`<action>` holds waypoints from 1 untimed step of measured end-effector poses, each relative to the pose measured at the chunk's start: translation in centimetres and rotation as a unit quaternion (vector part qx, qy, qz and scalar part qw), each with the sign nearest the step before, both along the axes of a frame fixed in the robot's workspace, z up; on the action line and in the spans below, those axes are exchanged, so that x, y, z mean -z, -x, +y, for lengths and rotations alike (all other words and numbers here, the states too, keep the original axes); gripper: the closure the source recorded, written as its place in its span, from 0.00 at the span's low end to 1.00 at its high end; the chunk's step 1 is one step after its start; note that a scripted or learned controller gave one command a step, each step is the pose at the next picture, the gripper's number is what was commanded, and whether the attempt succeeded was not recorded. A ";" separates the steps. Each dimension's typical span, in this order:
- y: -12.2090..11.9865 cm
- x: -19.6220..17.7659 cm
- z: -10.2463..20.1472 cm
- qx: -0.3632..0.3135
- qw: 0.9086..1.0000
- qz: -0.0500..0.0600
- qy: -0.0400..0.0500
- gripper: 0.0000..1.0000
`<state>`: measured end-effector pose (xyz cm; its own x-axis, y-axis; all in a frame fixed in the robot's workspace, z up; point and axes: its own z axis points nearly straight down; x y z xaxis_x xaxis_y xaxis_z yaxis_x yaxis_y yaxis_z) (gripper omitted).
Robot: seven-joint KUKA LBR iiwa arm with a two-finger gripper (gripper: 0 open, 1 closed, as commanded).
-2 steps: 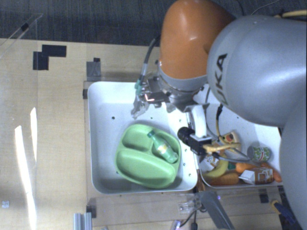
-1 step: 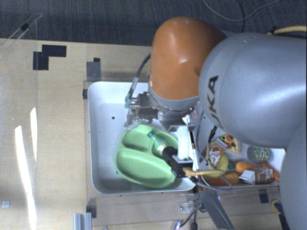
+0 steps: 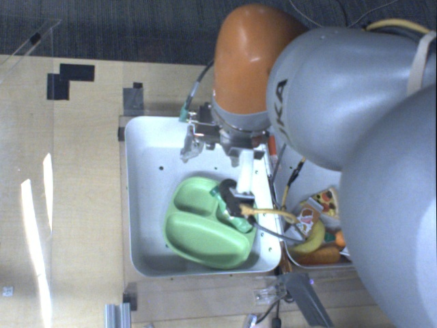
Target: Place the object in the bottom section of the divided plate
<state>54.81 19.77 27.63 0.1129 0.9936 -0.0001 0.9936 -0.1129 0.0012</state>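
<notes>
Looming nearest, the grey and orange arm (image 3: 355, 115) covers much of both bins. Its gripper (image 3: 193, 142) hangs over the left bin (image 3: 147, 183) near the far wall; I cannot tell whether the claw is spread or closed. The green divided plate (image 3: 205, 227) lies in that bin's near half. The right bin (image 3: 308, 178) holds what looks like a banana (image 3: 311, 238).

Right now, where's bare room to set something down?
Left bin: bare floor between far wall and green plate, plus a strip along the left wall. Crowded: plate's right side under the arm, and the right bin around the banana.
</notes>
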 end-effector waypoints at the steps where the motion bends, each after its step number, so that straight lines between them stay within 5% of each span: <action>1: -1.9 3.7 -4.4 -0.148 0.989 0.000 0.000 0.00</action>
<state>56.75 15.34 23.97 -0.1821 0.9833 0.0000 0.9833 0.1821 0.0019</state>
